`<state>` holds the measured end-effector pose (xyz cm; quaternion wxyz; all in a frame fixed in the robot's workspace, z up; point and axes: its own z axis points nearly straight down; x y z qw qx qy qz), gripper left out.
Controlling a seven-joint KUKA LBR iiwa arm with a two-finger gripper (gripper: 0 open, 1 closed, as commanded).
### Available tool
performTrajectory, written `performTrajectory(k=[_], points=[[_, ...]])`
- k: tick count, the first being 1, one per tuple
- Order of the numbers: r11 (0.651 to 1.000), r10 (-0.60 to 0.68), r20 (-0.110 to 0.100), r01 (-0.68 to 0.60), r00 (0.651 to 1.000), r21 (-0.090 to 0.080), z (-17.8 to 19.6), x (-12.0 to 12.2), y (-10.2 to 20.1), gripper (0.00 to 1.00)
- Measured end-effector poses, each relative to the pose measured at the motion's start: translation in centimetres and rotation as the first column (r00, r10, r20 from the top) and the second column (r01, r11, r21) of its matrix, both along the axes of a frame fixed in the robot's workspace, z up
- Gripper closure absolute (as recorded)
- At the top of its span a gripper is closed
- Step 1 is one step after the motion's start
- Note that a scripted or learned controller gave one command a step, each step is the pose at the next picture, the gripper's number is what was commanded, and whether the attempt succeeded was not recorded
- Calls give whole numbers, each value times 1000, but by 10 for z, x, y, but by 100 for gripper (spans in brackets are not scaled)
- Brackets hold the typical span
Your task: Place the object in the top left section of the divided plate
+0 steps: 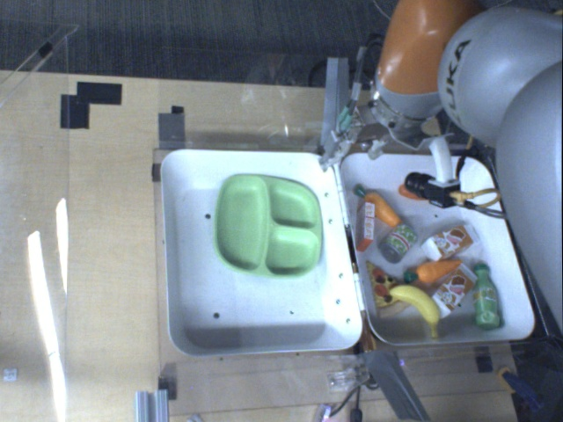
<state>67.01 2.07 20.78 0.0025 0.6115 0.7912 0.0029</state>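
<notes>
The green divided plate (267,224) lies in the left bin (189,315), with one long section on its left and two smaller ones on its right; I see nothing in any of them. My gripper (341,144) hangs over the back end of the wall between the two bins, just beyond the plate's far right corner. The grey wrist and the orange band (422,33) rise behind it. I see no object in the gripper. Loose objects lie in the right bin (519,323).
The right bin holds a carrot (381,207), a small can (398,241), two snack packets (451,239), a second carrot (435,272), a banana (416,301) and a green bottle (486,298). The arm's bulk covers the bin's back right.
</notes>
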Motion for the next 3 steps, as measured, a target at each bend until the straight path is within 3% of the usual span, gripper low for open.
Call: performTrajectory(k=[1,2,3], points=[[1000,1,7,-1,1000,2,12,2,1,100],[994,110,-3,-110,994,0,-18,-40,60,100],[1000,4,2,-4,1000,-1,110,-54,-13,100]])
